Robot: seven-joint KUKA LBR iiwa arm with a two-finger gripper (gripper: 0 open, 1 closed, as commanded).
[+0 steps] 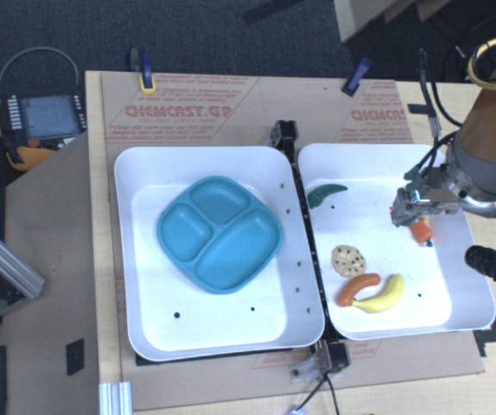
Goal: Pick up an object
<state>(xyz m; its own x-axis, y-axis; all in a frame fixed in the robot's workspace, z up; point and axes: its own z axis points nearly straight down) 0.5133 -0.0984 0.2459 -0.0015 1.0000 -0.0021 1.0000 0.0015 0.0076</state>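
Near the end effector (414,213) lie cookie (348,259), sausage (357,289), banana (383,295).

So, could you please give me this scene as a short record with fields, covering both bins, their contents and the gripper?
left bin: holds a blue divided plate
right bin: holds a green leaf-shaped piece, a cookie, a sausage, a banana, a small orange object
sausage and banana: touching, near the front of the bin
gripper: over the right bin, just above the small orange object
grasp: cannot tell whether anything is held
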